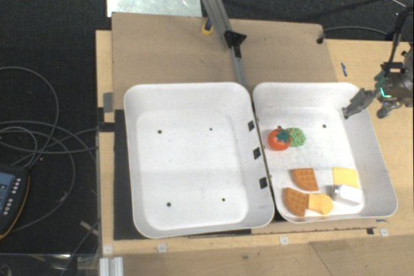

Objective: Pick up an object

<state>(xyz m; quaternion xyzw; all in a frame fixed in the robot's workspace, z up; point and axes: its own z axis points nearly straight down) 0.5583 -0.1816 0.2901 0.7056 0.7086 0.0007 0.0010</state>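
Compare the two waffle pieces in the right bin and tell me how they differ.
The upper waffle looks roughly square, while the lower waffle has a rounded edge. The upper one lies apart from the other items; the lower one touches a yellowish piece on its right. The upper one sits further from the bin's near rim, the lower one close to it. Both are orange-brown, gridded and lying flat.

Two bins sit side by side on the bench point(297, 48). In the right bin point(372, 139), a tomato point(278, 139) lies mid-left; waffles point(301, 191) and blocks point(346, 184) cluster together along its near edge.
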